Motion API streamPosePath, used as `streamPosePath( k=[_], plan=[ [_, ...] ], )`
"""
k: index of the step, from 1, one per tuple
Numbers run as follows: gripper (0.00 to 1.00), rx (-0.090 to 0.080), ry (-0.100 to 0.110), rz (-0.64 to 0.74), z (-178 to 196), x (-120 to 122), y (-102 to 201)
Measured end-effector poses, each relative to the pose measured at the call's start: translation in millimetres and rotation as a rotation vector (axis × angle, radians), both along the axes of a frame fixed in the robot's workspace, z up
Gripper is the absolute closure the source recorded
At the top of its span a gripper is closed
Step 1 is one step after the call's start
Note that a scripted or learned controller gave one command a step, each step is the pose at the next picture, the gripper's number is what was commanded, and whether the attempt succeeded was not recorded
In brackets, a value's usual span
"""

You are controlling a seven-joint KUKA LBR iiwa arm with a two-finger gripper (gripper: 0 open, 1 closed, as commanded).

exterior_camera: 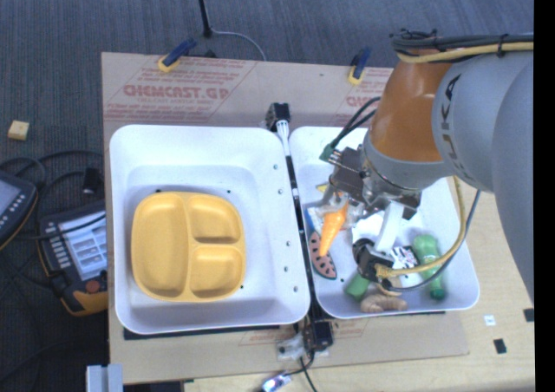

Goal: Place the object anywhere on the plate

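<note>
Gripper [347, 199], grip state unclear, hangs over the right of two bins [464, 282]; one yellow plate [186, 245] sits well left, one carrot [330, 230] just beneath.

The brown cardboard sheet [173, 87] under the two bins carries red printed lettering along its far edge, near the far-left corner. The lettering appears mirrored or inverted and reads approximately "CHEMCAST GP". A second, partly covered red print stands near the far-right corner. The arm [473, 113] bears dark letters, partly legible as "KUKA".
</note>
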State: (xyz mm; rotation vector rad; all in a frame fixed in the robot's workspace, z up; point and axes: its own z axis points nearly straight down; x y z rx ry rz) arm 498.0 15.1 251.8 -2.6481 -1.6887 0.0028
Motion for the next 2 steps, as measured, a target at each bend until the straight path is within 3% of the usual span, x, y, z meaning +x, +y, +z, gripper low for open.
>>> streamPosePath(
  k=[1, 2],
  plan=[
    [1.0, -0.001, 0.002, -0.168, -2.1, -2.2, 56.7],
    [0.0, -0.002, 0.001, -0.169, -1.9, -2.1, 56.2]
  ],
)
